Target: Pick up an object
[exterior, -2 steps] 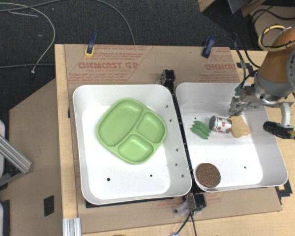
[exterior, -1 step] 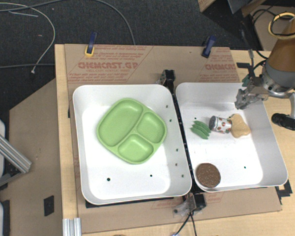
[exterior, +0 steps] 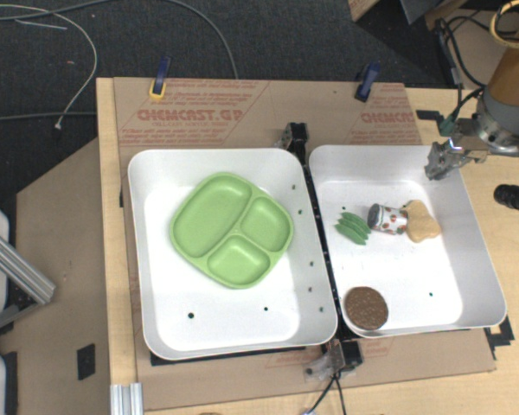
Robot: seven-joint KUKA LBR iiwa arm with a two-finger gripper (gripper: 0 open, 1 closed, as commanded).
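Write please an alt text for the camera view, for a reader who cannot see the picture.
A robot gripper hangs over the far right corner of the right bin, which holds a green pea pod, a small can, a tan bread piece and a brown round cookie. The left bin holds a green divided plate.
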